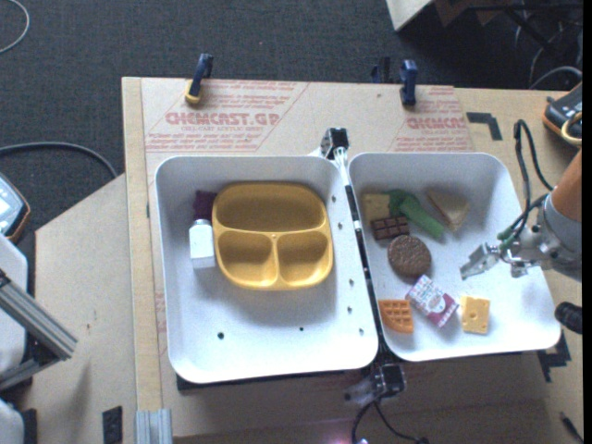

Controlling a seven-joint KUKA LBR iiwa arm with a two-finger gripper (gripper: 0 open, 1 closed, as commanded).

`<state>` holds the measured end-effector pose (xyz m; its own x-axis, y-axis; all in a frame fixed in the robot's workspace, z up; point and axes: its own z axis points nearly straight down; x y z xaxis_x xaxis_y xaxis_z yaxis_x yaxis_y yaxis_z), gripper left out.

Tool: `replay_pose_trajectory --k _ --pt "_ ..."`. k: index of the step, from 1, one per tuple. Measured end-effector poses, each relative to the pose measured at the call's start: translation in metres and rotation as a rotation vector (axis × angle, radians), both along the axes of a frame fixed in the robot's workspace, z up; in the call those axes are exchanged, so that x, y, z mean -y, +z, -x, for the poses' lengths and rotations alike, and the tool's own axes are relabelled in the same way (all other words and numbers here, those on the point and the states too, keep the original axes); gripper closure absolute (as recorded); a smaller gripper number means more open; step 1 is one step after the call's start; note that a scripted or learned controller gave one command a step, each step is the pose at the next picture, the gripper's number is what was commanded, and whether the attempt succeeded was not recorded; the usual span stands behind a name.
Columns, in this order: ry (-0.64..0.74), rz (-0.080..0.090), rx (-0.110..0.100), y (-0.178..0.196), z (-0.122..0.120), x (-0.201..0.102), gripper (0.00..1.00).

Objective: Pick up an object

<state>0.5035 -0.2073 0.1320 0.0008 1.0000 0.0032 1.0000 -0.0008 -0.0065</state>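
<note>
arm: reaching in from right, low over right bin | pincer: parted, holding nothing | above cheese

I work in a robotics lab: my surface is a clamped board, with clamps, loose cables and dark carpet around.

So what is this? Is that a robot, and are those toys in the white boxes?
Yes! The camera looks down from above on a bench. The grey robot arm reaches in from the right, and its two-finger gripper hovers over the right white bin, holding nothing. That bin has toy food: a round brown cookie, an orange waffle, a yellow cheese wedge, a red-and-white packet and a green vegetable. The left white bin holds a yellow divided plate beside a small white bottle.
</note>
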Motion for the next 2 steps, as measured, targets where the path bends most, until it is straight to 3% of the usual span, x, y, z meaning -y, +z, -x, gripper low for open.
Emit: replay_pose_trajectory --k 1,2 --pt "0.001 0.000 0.001 -0.050 0.001 -0.001 0.00" --pt "0.000 0.004 0.007 -0.037 0.000 0.000 1.00"
